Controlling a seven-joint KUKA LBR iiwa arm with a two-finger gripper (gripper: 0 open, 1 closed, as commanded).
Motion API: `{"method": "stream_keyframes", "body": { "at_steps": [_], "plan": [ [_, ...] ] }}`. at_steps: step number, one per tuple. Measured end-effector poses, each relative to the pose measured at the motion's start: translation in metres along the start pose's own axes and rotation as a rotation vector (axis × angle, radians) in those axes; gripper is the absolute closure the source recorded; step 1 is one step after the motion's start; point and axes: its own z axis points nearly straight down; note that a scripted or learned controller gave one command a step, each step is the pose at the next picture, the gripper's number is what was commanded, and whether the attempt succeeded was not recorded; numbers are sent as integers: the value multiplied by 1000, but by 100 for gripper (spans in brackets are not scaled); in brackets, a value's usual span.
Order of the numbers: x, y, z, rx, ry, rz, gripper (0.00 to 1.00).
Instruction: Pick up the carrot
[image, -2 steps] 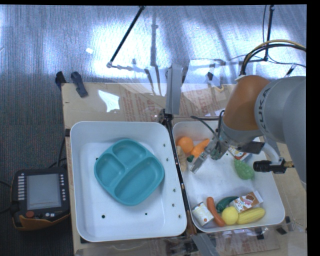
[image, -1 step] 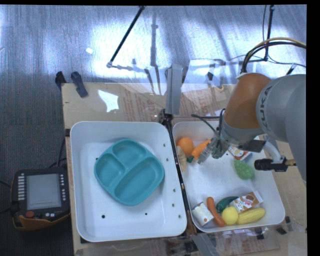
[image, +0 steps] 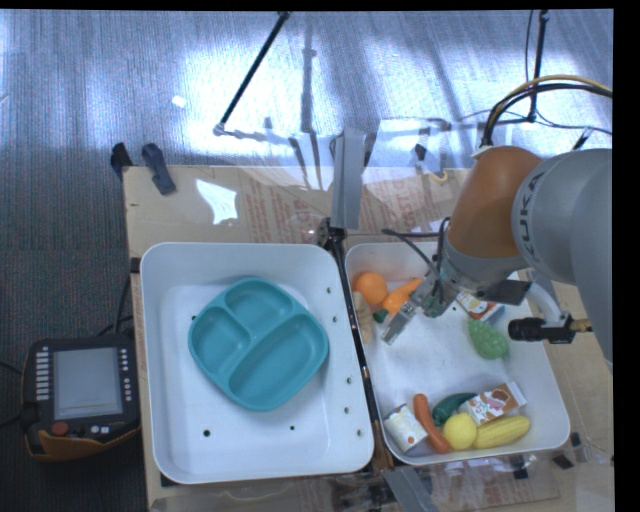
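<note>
Hard to tell whether the gripper (image: 408, 312) is spread or pressed together. Hangs low in the right bin (image: 540, 395), just beside the carrot (image: 402, 296), which lies next to the orange (image: 370, 287) near the far wall. Probably placed so for a grasp.

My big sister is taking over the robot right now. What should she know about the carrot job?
Gripper: down in the right bin, near its back left corner. I cannot tell whether it has closed on anything.
Carrot: lying right by the gripper, next to the orange ball.
Other things: a green toy further right, and a pile of toy food along the bin's near edge. The teal plate sits in the left bin.
Done: the arm has reached the carrot.
Left: grip it and lift it.
</note>
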Motion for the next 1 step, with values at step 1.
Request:
{"method": "stream_keyframes", "body": {
  "at_steps": [1],
  "plan": [
    [-12, 16, 10, -12, -14, 268, 0]
  ]
}}
